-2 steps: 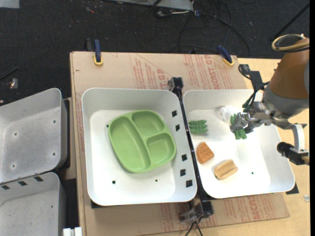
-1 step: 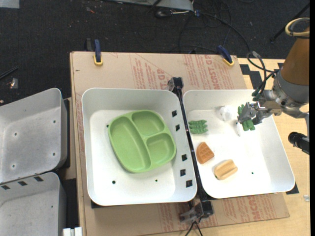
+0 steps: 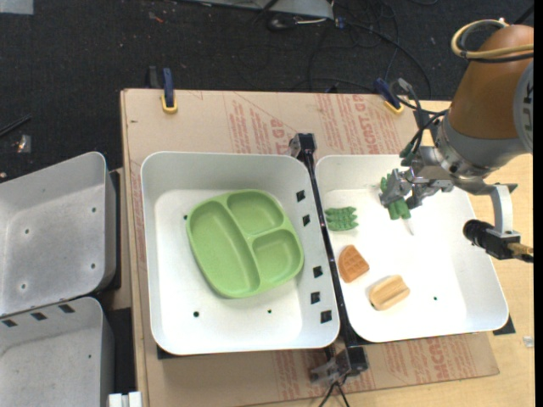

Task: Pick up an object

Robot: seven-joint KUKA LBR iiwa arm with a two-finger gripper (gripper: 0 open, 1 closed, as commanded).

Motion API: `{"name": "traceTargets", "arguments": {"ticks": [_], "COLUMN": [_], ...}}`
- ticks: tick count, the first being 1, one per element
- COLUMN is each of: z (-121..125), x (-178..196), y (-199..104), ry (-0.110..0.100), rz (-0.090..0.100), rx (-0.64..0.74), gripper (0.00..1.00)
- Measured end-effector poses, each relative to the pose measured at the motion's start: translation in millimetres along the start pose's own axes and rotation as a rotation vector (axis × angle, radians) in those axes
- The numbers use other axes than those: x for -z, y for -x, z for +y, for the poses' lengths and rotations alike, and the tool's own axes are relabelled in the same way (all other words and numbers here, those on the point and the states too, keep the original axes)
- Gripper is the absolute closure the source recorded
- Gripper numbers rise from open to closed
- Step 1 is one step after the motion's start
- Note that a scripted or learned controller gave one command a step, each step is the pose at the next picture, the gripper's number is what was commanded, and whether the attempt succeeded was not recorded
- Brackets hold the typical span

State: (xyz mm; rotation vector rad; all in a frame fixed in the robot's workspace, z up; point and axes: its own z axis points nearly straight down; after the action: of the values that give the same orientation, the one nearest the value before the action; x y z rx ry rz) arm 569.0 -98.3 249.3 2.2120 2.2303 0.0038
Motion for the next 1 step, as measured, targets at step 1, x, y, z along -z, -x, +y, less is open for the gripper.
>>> {"name": "traceTargets", "arguments": {"ticks": [1], "z": [2.3], "x": [-14.7], "y": [-58.3], "ry": [-0.004], "rz": [0.001], "rx": [0.000], "gripper": [1.00]}}
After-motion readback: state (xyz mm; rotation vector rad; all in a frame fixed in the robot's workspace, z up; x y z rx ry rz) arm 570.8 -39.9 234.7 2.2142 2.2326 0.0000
